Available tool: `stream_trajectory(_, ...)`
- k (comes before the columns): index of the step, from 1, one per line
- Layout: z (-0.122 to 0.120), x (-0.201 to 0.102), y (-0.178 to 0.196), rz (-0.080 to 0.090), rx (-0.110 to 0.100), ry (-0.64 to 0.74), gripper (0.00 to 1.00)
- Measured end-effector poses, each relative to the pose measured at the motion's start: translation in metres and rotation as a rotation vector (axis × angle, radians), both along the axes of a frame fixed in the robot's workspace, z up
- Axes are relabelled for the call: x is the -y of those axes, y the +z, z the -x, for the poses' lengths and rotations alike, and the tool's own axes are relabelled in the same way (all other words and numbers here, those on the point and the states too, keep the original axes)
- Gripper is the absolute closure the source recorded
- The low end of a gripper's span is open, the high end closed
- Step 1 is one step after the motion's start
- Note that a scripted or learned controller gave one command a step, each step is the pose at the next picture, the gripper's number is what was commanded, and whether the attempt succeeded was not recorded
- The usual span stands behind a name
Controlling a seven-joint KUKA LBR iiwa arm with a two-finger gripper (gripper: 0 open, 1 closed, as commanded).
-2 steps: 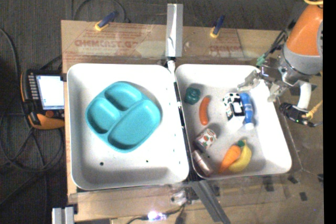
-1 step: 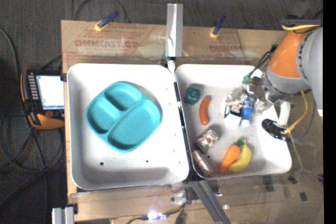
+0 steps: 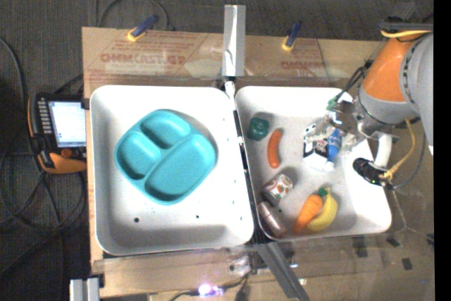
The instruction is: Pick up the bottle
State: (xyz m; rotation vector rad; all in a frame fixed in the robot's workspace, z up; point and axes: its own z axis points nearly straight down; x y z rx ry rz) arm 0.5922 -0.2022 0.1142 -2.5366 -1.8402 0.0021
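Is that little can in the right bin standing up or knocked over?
Knocked over. The can lies on its side on the right bin's floor, its printed side facing up, beside the carrot.

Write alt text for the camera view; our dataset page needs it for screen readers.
A grey-and-orange arm's gripper hovers over a small bottle in the right bin, among a carrot, banana and can. The left bin holds a teal divided plate.

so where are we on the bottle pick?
Done: the arm has reached into the right bin, gripper low over its far right side. In hand: nothing confirmed; a small white-and-blue bottle sits right at the gripper, but a grasp isn't visible. Left: secure it and lift it.
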Motion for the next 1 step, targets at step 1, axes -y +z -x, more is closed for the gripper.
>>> stream_trajectory(1, 0.0101, -0.0304, 0.1144, 0.009, -0.002, -0.225, 1.00)
